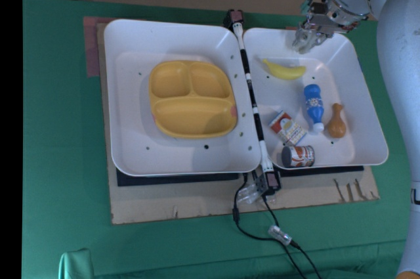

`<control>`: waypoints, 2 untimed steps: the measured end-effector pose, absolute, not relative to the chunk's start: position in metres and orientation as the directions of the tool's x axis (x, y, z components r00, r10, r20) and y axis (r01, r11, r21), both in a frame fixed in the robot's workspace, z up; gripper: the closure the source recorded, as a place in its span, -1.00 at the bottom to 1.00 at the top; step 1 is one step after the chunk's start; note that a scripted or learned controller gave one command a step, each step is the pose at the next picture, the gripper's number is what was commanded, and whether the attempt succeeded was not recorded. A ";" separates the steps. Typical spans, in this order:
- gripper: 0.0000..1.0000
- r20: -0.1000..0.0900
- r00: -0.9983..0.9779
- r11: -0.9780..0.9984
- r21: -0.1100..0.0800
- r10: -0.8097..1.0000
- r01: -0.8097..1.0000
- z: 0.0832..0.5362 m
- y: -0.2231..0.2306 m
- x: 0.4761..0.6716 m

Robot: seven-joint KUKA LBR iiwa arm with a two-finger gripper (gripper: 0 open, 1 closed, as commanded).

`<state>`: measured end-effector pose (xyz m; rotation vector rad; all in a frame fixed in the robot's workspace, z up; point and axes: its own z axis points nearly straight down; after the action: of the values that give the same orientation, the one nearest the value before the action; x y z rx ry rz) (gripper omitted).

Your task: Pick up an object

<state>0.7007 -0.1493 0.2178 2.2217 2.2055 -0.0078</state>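
Note:
The right bin (357, 71) holds a yellow banana (284, 69), a blue bottle (314, 107) with a white cap, a brown drumstick-shaped toy (337, 121), a small red-and-white box (287, 128) and a can (298, 155) lying on its side. My gripper (304, 41) hangs over the far end of that bin, just beyond the banana and a little to its right. Nothing shows between its fingers.
The left bin (128, 84) carries a yellow divided plate (191, 99). A black-and-white bar (249, 84) runs between the bins. Cables (262, 218) trail off the near edge of the cardboard base. My grey arm (400, 41) fills the right side.

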 end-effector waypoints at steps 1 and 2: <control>-1.00 -0.016 0.007 -0.007 0.003 1.000 1.000 0.218 -0.151 0.700; -1.00 -0.008 0.007 -0.007 0.009 1.000 1.000 0.188 -0.185 0.618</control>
<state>0.6179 -0.1850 0.1878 2.2208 2.2053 0.0007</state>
